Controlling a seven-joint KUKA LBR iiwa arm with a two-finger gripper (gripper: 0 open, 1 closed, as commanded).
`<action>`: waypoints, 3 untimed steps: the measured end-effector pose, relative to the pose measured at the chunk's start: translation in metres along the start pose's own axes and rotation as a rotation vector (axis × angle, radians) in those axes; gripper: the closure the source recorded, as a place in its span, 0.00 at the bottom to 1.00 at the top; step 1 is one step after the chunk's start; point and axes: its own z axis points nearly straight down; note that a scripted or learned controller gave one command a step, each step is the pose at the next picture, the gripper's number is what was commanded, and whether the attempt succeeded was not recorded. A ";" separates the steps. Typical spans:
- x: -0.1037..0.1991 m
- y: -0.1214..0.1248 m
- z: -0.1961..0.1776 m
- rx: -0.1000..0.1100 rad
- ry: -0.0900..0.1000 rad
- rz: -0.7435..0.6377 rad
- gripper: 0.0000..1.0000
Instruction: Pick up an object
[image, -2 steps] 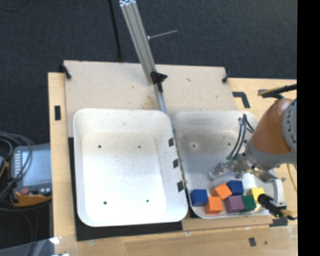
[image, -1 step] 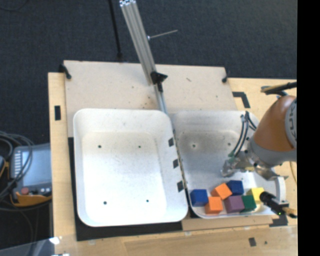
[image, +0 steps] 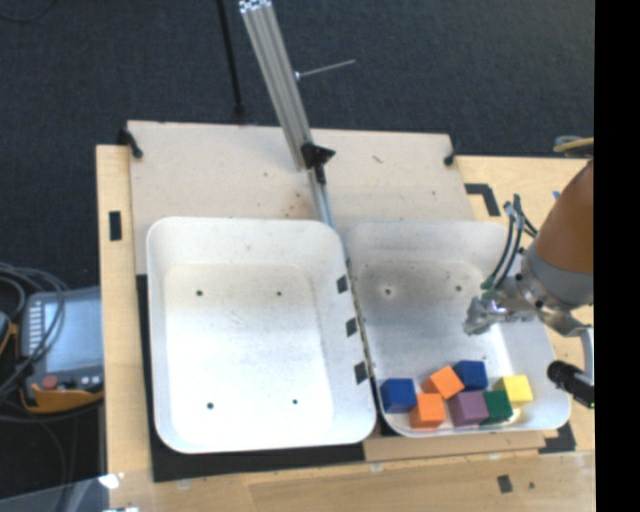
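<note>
Here, seen from above at a slant, two shallow white bins sit side by side on a wooden bench: the left bin (image: 250, 335) holds nothing, and the right bin (image: 420, 280) holds a cluster of small coloured blocks huddled against its near rim. Reading across the cluster: a blue block (image: 398, 393), an orange block (image: 446, 380) with a second orange block (image: 429, 409) in front of it, a darker blue block (image: 471, 373), a purple block (image: 467, 407), a green block (image: 498, 405) and a yellow block (image: 516, 388) (several are touching, so edges are crowded). The grey arm comes in from the right, and its gripper (image: 482, 317) hovers above the right bin, a little behind the blocks and apart from them; whether it is open or closed cannot be made out, and nothing is seen in its grasp. The blocks look rigid, light and smooth-sided, likely easy to pinch across two flat opposite faces. The blue block at the left end probably offers the freest sides.
</note>
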 end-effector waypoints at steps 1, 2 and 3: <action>0.007 0.009 -0.055 0.000 0.001 -0.001 1.00; 0.006 0.011 -0.106 0.001 0.001 -0.001 1.00; 0.063 0.028 -0.107 0.005 0.003 -0.004 1.00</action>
